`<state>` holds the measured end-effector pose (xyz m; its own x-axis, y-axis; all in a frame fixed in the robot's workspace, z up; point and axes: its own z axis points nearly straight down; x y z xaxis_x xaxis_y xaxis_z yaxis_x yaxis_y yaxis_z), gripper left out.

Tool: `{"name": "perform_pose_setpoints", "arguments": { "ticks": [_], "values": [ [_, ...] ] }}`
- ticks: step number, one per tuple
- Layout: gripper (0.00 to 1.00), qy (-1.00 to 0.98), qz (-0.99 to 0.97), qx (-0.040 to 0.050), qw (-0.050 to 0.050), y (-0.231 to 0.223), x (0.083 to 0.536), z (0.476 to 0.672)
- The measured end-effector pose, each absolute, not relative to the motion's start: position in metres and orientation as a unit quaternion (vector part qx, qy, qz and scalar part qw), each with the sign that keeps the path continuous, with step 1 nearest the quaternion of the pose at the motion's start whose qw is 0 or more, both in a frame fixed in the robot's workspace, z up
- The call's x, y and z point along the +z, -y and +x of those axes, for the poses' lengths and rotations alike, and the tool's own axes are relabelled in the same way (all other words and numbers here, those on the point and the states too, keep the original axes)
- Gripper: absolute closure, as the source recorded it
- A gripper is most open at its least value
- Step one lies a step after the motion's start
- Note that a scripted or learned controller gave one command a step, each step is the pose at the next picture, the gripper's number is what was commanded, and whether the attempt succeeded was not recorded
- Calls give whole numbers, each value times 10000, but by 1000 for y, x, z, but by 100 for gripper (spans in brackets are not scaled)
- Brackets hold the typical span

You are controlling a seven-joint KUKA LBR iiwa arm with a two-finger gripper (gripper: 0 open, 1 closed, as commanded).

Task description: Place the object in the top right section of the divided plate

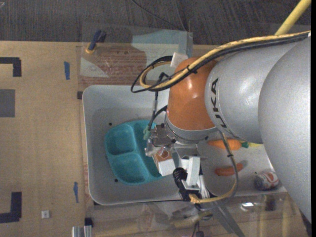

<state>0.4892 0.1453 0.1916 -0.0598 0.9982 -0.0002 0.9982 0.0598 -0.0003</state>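
Note:
A teal divided plate [124, 152] lies in the left white bin [94, 132]; two of its sections show and its right part is hidden under the arm. My gripper [161, 152] hangs over the plate's right edge, mostly covered by the orange wrist band [190, 98]. A small orange-brown piece [162, 155] shows at the gripper's tip next to a white block; whether it is held is unclear. A bit of green [146, 132] peeks out beside the gripper at the plate's upper right edge.
In the right bin lie an orange carrot-like item [224, 143], a red-orange piece [228, 170] and a round grey-and-red ball [266, 180]. The grey arm covers most of that bin. Cables loop above the wrist. A clear plastic sheet [133, 53] lies behind the bins.

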Motion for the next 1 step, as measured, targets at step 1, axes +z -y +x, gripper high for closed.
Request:
{"name": "perform_pose_setpoints", "arguments": {
  "ticks": [1],
  "values": [
    [100, 8005, -5993, -4, -4, -207, 197, 504]
  ]
}}
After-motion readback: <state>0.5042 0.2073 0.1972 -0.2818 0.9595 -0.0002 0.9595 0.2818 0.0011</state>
